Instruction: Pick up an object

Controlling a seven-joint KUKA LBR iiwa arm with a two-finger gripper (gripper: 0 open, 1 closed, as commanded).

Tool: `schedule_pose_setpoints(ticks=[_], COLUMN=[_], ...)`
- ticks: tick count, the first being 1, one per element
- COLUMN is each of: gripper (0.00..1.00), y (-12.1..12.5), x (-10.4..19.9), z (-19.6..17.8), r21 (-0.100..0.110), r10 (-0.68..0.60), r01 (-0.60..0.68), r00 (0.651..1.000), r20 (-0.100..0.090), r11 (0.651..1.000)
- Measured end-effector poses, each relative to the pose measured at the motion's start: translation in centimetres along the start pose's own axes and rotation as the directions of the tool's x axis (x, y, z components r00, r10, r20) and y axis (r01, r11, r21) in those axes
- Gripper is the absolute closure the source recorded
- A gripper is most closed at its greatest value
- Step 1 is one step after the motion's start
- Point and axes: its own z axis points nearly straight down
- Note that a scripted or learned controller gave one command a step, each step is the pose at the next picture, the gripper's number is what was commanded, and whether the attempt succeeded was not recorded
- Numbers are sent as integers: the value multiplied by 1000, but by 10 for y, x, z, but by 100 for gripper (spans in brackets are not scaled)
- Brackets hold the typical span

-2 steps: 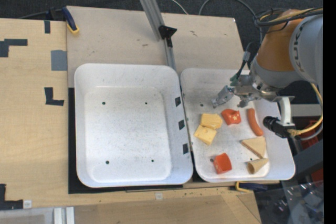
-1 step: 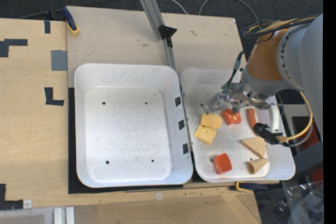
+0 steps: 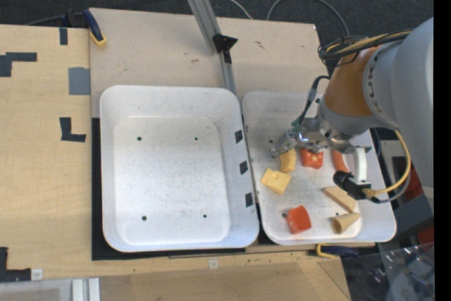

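gripper [image 3: 296, 141] sits mid right bin [image 3: 282, 106], over yellow block [image 3: 287, 161]; can't tell if open/closed. drop straight, center on block, avoid red block [image 3: 312, 159] beside.

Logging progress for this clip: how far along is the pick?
Done: the gripper is down in the right bin, beside a small yellow block. In hand: nothing visibly held. Left: grasping and lifting; the yellow wedge, red block and tan pieces all lie in the bin.
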Motion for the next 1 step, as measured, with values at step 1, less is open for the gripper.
schedule_pose_setpoints(ticks=[1], gripper=[100], y=[0], x=[1], z=[-12], r21=[0], r10=[-1], r01=[1], r00=[1000], r20=[-1], r11=[1000])
